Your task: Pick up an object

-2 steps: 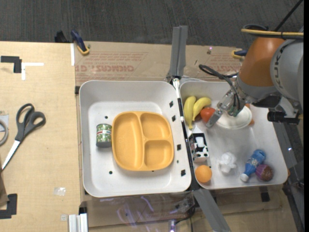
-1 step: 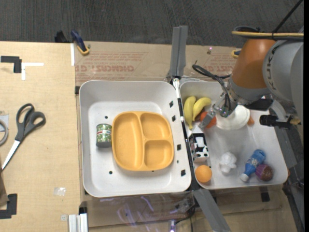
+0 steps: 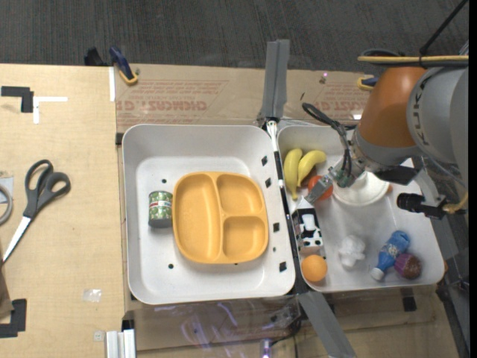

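Note:
My gripper hangs low over the upper left part of the right bin, below the arm's orange band. Its tip is right at a small red and grey object, which lies beside two yellow bananas. I cannot tell whether it touches that object. Further down the bin lie a black and white item, an orange ball, a crumpled white piece, a blue bottle and a purple object.
The left bin holds a yellow divided plate and a small green can. Scissors lie on the bench at the left. A grey divider runs between the bins.

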Robot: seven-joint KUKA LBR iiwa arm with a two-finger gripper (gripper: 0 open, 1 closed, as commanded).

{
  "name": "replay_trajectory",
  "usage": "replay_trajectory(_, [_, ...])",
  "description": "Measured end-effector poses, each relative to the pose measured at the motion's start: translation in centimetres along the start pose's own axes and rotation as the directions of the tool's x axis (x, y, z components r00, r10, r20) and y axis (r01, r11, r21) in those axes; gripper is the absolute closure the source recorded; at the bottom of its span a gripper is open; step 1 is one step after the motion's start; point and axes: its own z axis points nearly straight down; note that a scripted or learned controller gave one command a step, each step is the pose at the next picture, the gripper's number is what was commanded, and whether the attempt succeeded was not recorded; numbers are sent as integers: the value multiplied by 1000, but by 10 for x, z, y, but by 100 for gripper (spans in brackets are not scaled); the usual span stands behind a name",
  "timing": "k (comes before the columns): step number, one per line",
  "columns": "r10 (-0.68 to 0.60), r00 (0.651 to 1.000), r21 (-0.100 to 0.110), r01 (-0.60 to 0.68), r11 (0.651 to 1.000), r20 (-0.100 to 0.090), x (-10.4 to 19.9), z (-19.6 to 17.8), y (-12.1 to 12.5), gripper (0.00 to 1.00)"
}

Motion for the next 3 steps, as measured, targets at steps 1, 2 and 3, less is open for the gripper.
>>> replay_trajectory(1, [99, 995, 1, -99, 995, -3, -9, 0, 4, 0])
replay_trajectory(2, [97, 995, 3, -97, 995, 1, -11, -7, 4, 100])
replay_trajectory(3, [405, 914, 19, -405, 914, -3, 34, -140, 67, 100])
